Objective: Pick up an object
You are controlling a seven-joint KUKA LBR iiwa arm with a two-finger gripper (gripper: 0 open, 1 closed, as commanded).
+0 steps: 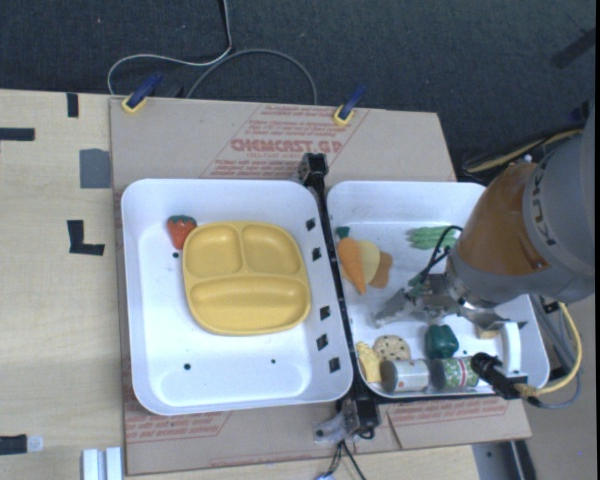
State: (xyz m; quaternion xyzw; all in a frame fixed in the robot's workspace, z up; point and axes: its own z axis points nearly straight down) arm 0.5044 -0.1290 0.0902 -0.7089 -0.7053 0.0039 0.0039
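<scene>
Reaching into the right bin (400, 200) from the right, the fingers (398, 307) show as grey metal prongs low over the bin's floor, and whether they are spread or closed cannot be told from this view; nothing is seen caught between them. Just left of their tip lies an orange slice-shaped piece (361, 264) with a paler wedge against it, near the wall that the two bins share. Above the fingers, toward the far wall of the bin, rests a green leafy item (430, 236). Below them, along the near wall, sit a round speckled cookie (388, 348), a yellow piece (368, 360) at the corner, a small can (412, 376) lying on its side, and next to it a bottle with a green label (458, 373), also on its side. A dark green object (441, 341) sits just beside the wrist hardware, above the bottle. The arm (540, 228), grey with its orange band, covers the right part of this bin. In the left bin (140, 268) a yellow divided plate (246, 276) lies near the middle, and a small red strawberry (181, 230) rests just off its upper left edge. Both bins stand on a cardboard sheet (280, 143) held to the bench (40, 298) by two clamps.
</scene>
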